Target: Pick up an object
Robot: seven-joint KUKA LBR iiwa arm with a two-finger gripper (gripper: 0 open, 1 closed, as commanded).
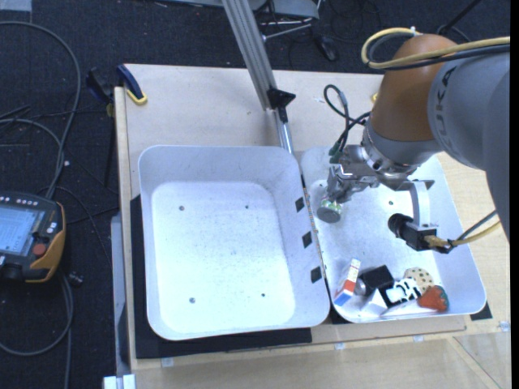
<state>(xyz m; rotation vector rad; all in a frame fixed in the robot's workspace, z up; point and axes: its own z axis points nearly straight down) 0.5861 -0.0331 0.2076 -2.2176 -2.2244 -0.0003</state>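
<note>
Camera view — pincer (331, 203) by right bin's (462, 258) left rim, grip state unclear.

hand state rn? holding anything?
Hand: cannot be told. It sits low over the right bin, above a small grey-green object; no grasp visible.

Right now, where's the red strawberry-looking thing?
The red strawberry-like object sits in the right bin's near right corner, beside a spotted round piece and a black-and-white item.
</note>
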